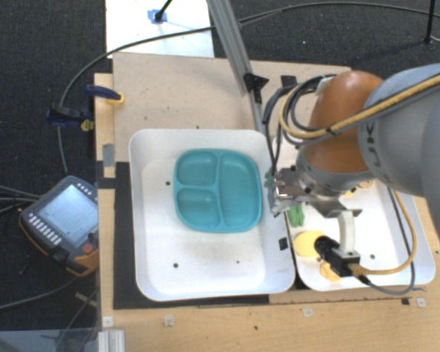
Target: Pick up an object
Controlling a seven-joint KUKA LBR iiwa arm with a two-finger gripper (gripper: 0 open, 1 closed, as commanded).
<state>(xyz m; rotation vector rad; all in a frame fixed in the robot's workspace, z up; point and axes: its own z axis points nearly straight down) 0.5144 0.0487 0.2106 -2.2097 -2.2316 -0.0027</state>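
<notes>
My gripper (284, 195) hangs low over the left side of the right bin (418, 266), close to the wall between the two bins. The orange band and grey wrist cover most of it from above. A small green object (296, 215) lies just beneath and right of the gripper; whether they touch is unclear. A round yellow object (305, 243) rests in the bin in front of it. Another yellowish piece (328, 271) sits nearer the front rim. A pale object (364, 185) peeks out from under the arm at the right.
The left bin (154, 262) holds a teal divided plate (218, 190) in its upper middle. A white-and-black cable fitting (340, 249) hangs from the wrist over the right bin. A slanted metal pole (231, 39) crosses behind, and a teach pendant (62, 222) lies off the bench at left.
</notes>
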